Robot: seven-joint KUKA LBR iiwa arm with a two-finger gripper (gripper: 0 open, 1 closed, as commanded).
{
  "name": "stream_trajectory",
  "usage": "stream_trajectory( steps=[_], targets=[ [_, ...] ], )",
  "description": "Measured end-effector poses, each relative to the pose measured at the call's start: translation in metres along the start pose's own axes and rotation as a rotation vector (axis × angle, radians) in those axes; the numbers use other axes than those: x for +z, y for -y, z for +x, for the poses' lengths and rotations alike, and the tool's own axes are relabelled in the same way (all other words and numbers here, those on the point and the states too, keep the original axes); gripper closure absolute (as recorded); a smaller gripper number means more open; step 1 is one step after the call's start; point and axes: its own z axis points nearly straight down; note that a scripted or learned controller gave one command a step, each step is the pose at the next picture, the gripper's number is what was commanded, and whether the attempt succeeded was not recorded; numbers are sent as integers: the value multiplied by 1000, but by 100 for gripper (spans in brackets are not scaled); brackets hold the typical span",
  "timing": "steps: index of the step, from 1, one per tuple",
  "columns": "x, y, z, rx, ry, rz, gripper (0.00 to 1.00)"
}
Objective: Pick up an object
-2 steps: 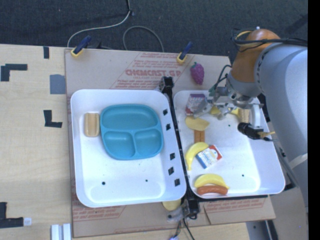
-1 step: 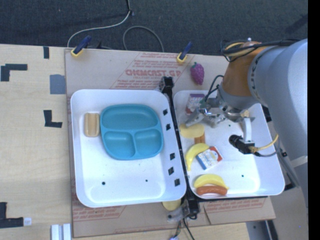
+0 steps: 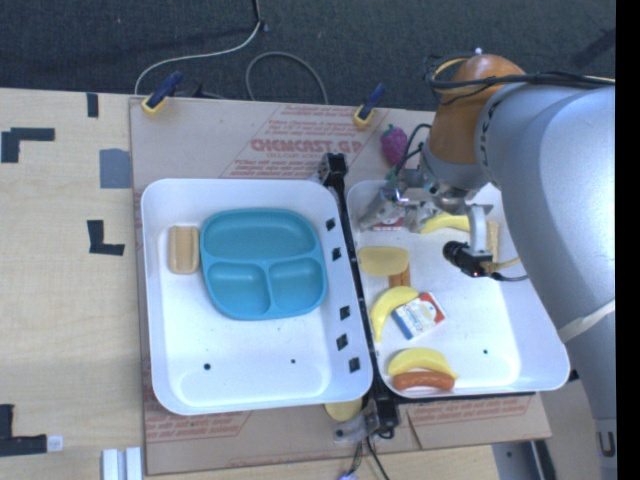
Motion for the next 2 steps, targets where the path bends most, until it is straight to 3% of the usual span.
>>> stream_trajectory(
  steps=[1,2],
  targets=[
    [0,1,-9,2,-1,1,0],
    [0,1,2,2,1,1,0]
  ],
)
